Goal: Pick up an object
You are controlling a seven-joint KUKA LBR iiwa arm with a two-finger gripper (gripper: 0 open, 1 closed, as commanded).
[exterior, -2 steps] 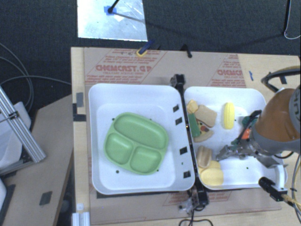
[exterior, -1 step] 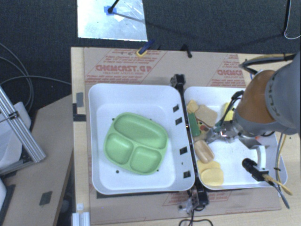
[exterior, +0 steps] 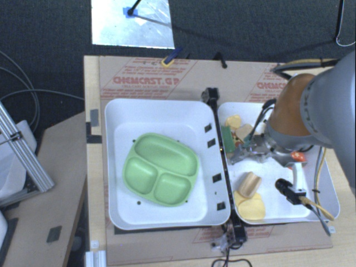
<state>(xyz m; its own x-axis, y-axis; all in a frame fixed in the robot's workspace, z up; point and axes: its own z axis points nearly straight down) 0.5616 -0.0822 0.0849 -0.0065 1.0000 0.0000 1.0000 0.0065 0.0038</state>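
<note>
Reach step, by judgement: gripper [exterior: 240,152] low at 9 o'clock in right bin [exterior: 328,204], among yellow and green pieces [exterior: 233,128] at 11; opening and any hold could not be told; next called for closing on one piece, then lifting.

You saw a pale green three-compartment plastic tray [exterior: 160,169] in the glossy white left bin [exterior: 119,113], and yellow round pieces [exterior: 251,208] near the white right bin's [exterior: 325,189] front edge.
</note>
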